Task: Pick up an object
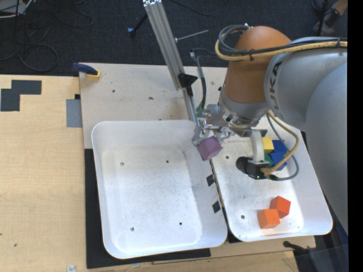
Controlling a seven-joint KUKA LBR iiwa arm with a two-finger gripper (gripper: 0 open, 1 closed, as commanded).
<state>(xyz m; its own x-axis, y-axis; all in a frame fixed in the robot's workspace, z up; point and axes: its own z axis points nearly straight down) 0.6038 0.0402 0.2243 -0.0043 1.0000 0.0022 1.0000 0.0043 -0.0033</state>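
Camera view puts the arm [266,78] over the seam between the two bins, and you can see the purple block [209,148] hanging tilted right at the tips of the jaws, just above the inner rim where the left bin [113,135] meets the right bin [306,220]. The gripper [207,130] looks closed on that block, one corner tucked up between the metal tips, so you're in the lift step, by my read. It's a corner pinch, mind, and it could slip. Next you want a straight, slow rise, no swing, until the block is well clear of both rims. Down at the right bin's near corner sit two orange blocks [274,212], touching; by its far edge a yellow and blue cluster [271,149] lies behind the cabling.
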